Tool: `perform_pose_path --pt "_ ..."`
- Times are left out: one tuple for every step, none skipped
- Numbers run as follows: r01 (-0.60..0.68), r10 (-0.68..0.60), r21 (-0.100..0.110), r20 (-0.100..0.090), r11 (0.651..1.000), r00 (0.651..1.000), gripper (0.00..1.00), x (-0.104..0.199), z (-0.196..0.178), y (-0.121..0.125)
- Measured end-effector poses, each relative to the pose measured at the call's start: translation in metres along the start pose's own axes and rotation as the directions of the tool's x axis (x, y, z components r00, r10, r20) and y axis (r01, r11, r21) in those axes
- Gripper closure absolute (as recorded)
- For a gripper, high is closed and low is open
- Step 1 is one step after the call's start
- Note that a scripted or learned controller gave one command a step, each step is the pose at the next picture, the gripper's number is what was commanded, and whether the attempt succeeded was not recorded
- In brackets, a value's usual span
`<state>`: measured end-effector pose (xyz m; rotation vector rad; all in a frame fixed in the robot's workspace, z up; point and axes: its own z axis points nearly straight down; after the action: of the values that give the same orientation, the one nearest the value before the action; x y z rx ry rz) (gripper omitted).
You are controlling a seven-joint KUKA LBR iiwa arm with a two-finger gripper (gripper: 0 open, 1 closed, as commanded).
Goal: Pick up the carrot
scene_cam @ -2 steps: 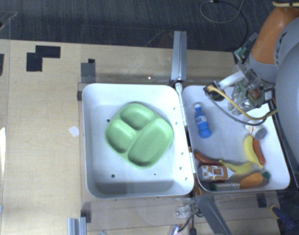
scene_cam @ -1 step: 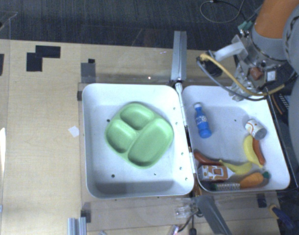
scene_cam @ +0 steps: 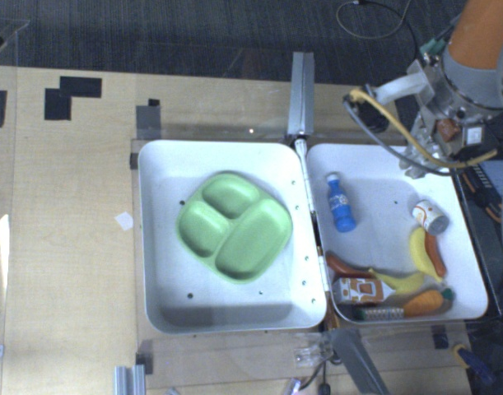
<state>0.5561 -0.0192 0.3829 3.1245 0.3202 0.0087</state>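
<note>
Nothing is picked up yet; the carrot [scene_cam: 423, 302] lies at the near right corner of the right bin [scene_cam: 374, 167], beside the banana [scene_cam: 416, 257]; my hand [scene_cam: 428, 156] hangs over the bin's far edge, well apart, and I cannot tell how open it is; reach, descent and grasp remain.

Robot lab (bench [scene_cam: 70, 220], cables [scene_cam: 383, 15]).

A pale wooden surface [scene_cam: 62, 220] spreads out under even light, with black square markers [scene_cam: 70, 95] near its far left corner. Beyond its far edge lies dark carpeted floor [scene_cam: 193, 11] (a black cable [scene_cam: 383, 15] loops there).
</note>
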Motion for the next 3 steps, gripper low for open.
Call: perform_pose_path --pt "-0.001 0.001 0.0 0.0 1.0 1.0 1.0 -0.015 -0.012 -0.013" --pt "0.188 -0.188 0.001 0.004 0.982 0.982 1.0 -0.017 0.017 0.018" --pt "-0.001 0.001 0.001 0.003 1.0 1.0 1.0 0.023 0.053 -0.01"
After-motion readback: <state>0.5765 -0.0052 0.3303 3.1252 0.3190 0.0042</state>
